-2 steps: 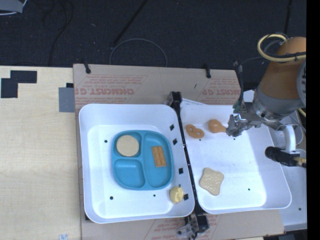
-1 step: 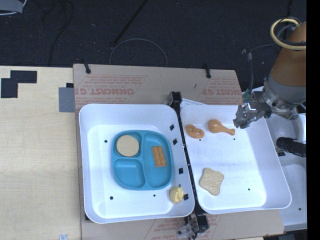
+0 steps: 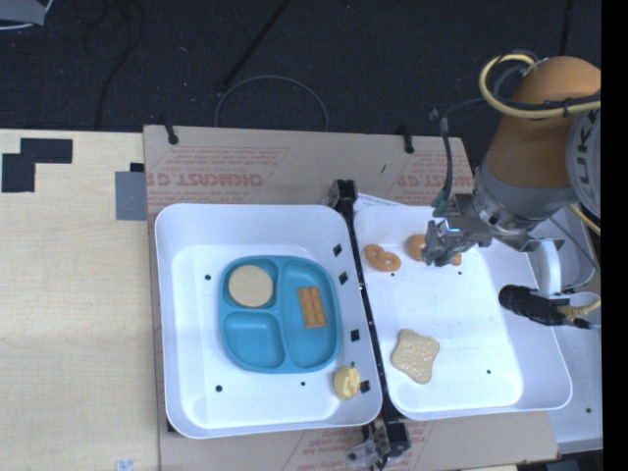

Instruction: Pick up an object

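The end effector (image 3: 444,246) is set low in the right white bin (image 3: 491,381), over a small orange-brown food piece (image 3: 418,247); its grip cannot be told. The piece could be nudged aside, since contact looks off-centre. A pretzel-shaped snack (image 3: 383,258) lies just beside.

You see even, soft overhead light, the white bins (image 3: 186,263) bright without hard glare, shadows faint, the dark floor (image 3: 294,47) dim, everything slightly soft.
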`<state>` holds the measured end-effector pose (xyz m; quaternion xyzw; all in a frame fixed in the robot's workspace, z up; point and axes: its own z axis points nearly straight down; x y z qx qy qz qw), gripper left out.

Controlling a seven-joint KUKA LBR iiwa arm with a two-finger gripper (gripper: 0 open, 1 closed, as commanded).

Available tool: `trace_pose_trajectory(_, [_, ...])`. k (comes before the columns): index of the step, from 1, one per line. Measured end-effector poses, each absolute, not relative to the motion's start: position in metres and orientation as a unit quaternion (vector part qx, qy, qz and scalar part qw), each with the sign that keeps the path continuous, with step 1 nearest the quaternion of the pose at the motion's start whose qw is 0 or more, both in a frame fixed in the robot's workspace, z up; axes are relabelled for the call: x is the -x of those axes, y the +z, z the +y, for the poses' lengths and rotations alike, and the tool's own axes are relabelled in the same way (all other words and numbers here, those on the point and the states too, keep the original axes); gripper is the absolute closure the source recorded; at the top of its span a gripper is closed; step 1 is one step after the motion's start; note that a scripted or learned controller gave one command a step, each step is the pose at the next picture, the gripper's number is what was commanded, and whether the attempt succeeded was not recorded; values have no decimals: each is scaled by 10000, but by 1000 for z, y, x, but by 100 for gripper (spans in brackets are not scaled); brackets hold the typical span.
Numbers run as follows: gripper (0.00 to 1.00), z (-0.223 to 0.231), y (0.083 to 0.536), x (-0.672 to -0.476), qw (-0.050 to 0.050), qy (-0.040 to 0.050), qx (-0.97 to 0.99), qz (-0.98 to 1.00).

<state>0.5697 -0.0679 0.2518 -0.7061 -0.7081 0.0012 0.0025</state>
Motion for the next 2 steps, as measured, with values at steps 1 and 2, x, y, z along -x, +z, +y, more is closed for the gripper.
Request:
trace_pose_trajectory(1, [100, -14, 256, -555, 26, 6, 7055, -7087])
trace_pose_trajectory(2, [100, 36, 239, -543, 26, 17, 7057, -7085])
